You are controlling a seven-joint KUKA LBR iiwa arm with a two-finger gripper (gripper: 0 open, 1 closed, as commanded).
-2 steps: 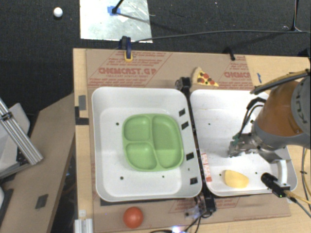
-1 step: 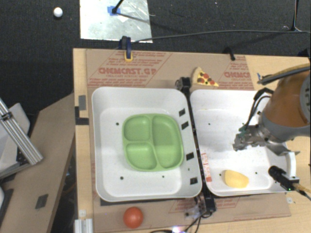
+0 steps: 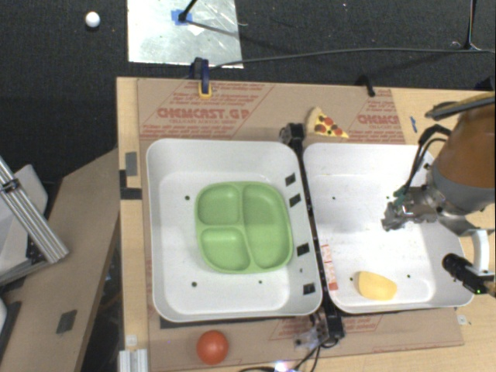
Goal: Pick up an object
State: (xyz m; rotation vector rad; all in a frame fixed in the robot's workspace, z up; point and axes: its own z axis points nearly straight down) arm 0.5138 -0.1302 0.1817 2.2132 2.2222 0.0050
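Observation:
A yellow rounded object [image 3: 376, 285] lies near the front edge of the right bin [image 3: 349, 177]. My gripper [image 3: 393, 217] hangs over the right half of that bin, up and to the right of the yellow object and apart from it. Nothing shows between its tips. The arm with its orange band [image 3: 469, 157] comes in from the right. A green divided plate [image 3: 242, 226] rests in the middle of the left bin [image 3: 174, 169].
A toy pizza slice [image 3: 326, 124] lies on the cardboard behind the bins. A red ball [image 3: 211, 346] sits on the bench in front of the left bin. A black divider [image 3: 304, 215] runs between the bins. A blue clamp [image 3: 201, 76] stands at the back.

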